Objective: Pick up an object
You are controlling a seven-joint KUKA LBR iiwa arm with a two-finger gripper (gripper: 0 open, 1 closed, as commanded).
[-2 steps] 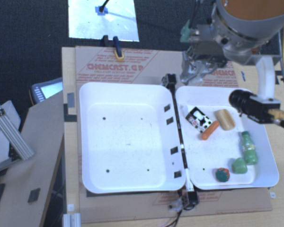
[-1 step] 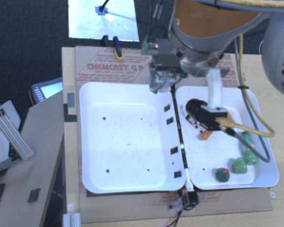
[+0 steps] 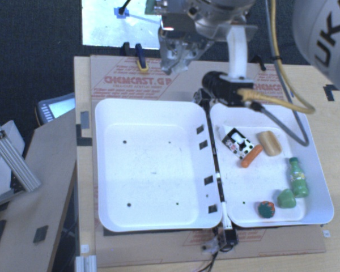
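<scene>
Step in hand, as we judge it: approach, nothing yet picked. We find the metal two-finger gripper (image 3: 171, 66) raised above the bench at about twelve o'clock, beyond the far rim of the shallow white left bin (image 3: 107, 169); we see nothing between its fingers, and whether it is released or clenched we cannot tell. The shallow white right bin (image 3: 323, 205) carries every candidate for picking. We list: a small black-and-white patterned box (image 3: 236, 141) near its centre; an orange carrot-shaped stick (image 3: 251, 156) touching the box at its four o'clock; a tan bread-like oblong (image 3: 269, 143) at two o'clock; a green plastic bottle (image 3: 298, 178) at four o'clock; a green rounded lump (image 3: 286, 198) just beside the bottle's base; a small teal ball with a red patch (image 3: 266, 209) at six o'clock. Next move, in our judgement: carry the gripper toward four o'clock over the right bin, choose a well-separated item, and descend.
</scene>
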